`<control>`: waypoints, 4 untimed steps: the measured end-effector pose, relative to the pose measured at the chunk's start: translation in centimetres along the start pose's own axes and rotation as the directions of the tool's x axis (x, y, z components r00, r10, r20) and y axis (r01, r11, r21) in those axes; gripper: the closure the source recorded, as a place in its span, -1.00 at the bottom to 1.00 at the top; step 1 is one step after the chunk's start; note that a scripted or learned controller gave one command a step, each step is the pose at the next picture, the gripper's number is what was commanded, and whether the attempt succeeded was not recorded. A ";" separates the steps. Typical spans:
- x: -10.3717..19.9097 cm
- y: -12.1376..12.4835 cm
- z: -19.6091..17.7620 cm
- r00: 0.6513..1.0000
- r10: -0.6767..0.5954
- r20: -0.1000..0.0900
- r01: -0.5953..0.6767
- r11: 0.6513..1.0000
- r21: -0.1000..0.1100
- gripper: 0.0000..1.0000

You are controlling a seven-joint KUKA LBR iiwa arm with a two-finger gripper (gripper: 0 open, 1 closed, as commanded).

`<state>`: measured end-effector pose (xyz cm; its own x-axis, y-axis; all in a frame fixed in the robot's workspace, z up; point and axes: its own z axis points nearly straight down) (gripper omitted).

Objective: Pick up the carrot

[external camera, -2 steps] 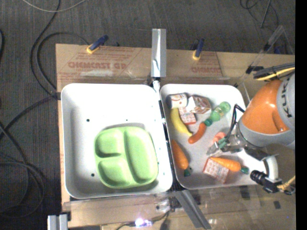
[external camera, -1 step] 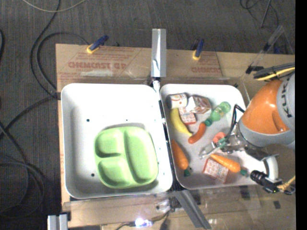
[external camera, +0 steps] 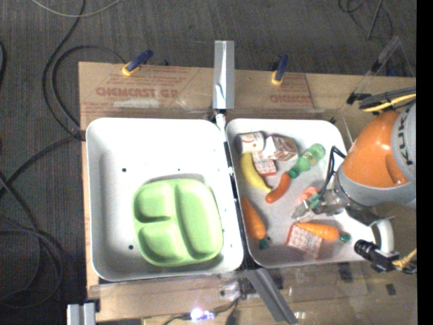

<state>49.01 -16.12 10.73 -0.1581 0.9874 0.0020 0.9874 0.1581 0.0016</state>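
Two white bins are sitting side by side on the bench. The left bin (external camera: 108,181) is holding a green divided plate (external camera: 178,221). The right bin (external camera: 331,131) is holding several toy foods: a carrot (external camera: 254,220) is lying against its left wall, a second carrot (external camera: 323,232) is resting on a small carton (external camera: 304,241) near the front, and a banana (external camera: 252,171) is lying further back. The gripper (external camera: 302,210) is hovering just above that second carrot, fingers spread, pinching nothing.
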 end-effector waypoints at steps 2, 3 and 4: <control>-3.4 -0.7 1.8 1.000 -0.021 0.000 0.021 1.000 -0.006 -1.00; -3.6 -0.4 1.0 1.000 -0.021 0.009 0.021 1.000 -0.014 1.00; -1.0 -0.7 -8.2 0.987 0.163 0.004 -0.163 0.987 0.007 1.00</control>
